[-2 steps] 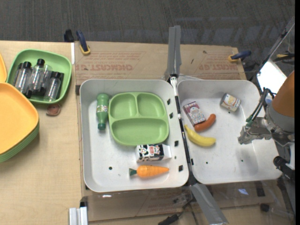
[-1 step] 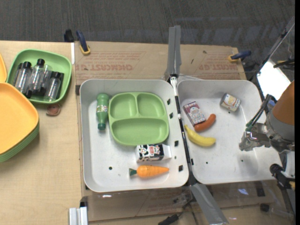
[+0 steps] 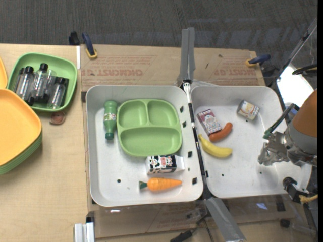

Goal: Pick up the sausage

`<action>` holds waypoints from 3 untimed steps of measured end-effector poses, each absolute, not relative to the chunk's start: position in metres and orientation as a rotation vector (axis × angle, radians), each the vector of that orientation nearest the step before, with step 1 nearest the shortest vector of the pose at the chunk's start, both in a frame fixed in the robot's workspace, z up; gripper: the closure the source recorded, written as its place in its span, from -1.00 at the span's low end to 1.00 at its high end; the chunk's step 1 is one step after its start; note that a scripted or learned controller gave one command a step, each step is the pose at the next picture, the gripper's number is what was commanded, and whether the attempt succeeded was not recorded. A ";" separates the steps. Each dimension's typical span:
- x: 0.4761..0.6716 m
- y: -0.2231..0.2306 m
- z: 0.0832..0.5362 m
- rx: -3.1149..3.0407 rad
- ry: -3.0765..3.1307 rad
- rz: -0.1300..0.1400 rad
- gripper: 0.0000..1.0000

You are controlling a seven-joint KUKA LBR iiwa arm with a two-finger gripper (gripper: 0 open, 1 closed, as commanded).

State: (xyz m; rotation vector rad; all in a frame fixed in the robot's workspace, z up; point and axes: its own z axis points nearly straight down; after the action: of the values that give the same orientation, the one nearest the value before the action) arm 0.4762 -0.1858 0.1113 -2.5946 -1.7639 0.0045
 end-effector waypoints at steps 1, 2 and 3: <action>0.476 -0.182 0.101 -2.799 -1.420 0.006 1.00; 0.477 -0.193 0.141 -2.782 -1.456 0.005 1.00; 0.477 -0.210 0.183 -2.861 -1.295 0.005 1.00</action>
State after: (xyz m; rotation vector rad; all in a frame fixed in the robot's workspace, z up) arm 0.4774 -0.2104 0.1827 -2.8613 -1.2952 0.0051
